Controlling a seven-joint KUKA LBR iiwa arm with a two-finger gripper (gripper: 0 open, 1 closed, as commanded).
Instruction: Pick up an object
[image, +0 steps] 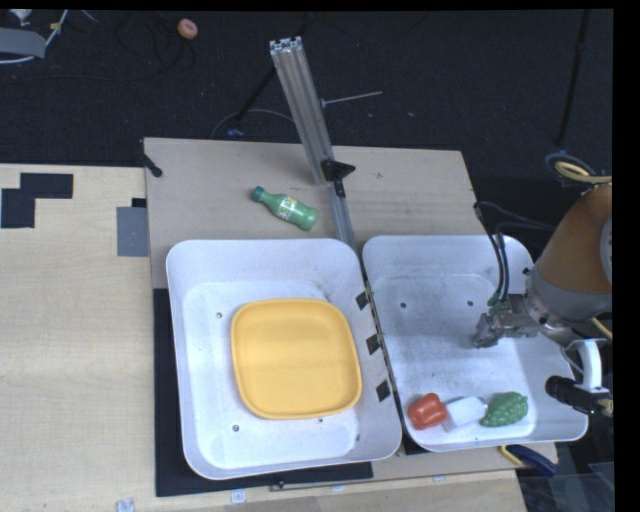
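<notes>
Two shallow white bins sit side by side. At lower right lie a red pepper-like toy (427, 410), a small white block (465, 411) and a green leafy toy (503, 409). Above them, the metal gripper (487, 333) hovers; its opening cannot be told. Left bin (190, 290) holds a square yellow plate (295, 357).

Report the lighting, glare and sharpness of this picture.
Camera view: soft even light, slightly blurry throughout; the white bins look bright but not blown out; floor behind is nearly black; the hand is small and smeared, while the yellow plate reads clearly.
</notes>
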